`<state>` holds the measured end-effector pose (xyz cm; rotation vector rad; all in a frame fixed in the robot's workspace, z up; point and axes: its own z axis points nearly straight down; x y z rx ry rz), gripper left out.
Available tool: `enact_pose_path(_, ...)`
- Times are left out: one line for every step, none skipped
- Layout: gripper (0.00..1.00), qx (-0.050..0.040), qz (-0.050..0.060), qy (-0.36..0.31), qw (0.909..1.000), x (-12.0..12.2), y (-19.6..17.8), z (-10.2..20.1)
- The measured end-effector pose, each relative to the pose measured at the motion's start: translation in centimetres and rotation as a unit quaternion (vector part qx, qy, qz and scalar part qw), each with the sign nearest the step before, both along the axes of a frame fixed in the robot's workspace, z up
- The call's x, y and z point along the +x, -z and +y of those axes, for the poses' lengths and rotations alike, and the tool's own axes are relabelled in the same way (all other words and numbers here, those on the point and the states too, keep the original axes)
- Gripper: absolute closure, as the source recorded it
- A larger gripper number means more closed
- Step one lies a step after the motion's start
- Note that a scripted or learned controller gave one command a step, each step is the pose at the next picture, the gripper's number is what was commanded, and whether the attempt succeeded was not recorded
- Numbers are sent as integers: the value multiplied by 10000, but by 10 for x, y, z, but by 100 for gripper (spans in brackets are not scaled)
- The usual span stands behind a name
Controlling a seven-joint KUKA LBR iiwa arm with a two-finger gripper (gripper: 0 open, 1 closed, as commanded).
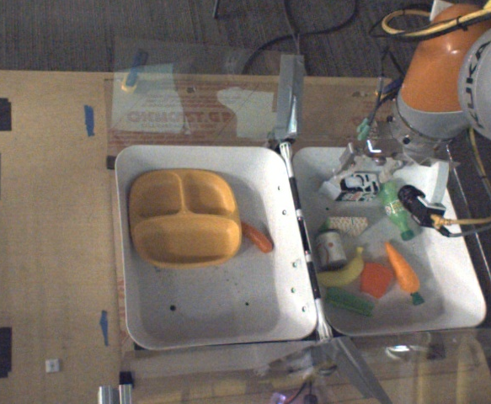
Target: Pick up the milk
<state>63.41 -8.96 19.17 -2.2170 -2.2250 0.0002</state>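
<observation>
The milk (pixel 359 184) is a small white carton with black patches printed on its face and a band of blue; it lies tilted on its side at the far end of the right bin (pixel 457 305), close to that bin's far-left corner. Its upper end is partly covered by the gripper (pixel 371 151), which hangs right over it, at or just above the carton's top edge. Whether the pincer is released or clenched cannot be told from here, nor whether it touches the milk. Behind the gripper rises the arm (pixel 451 74), grey with its orange band, coming in from the right of the milk.

Just right of the milk lies a green bottle (pixel 394 209), slanted, with a black part of the robot's gear next to it. Nearer the camera than the milk sits a pale speckled block (pixel 347 224), and below that a small grey can (pixel 331 248). A banana (pixel 346 273) curves beside the can, touching a red block (pixel 377 280). A green pod (pixel 351 302) lies nearest the camera, and a carrot (pixel 402 268) slants to the right of the red block.

Left of the milk, past the metal divider (pixel 300 225), is the left bin (pixel 220 310). It holds a yellow tray (pixel 184 216) with three compartments, and a second carrot (pixel 257 237) touching the tray's right edge.
</observation>
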Motion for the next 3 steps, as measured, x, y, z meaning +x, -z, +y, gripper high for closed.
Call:
enact_pose_path(0, -26, -165, -366, 9992, 4, 75, -32)
enact_pose_path(0, -64, -94, -369, 9993, 14, 84, -30)
enact_pose_path(0, 8, 137, 924, 9956, 28, 74, -24)
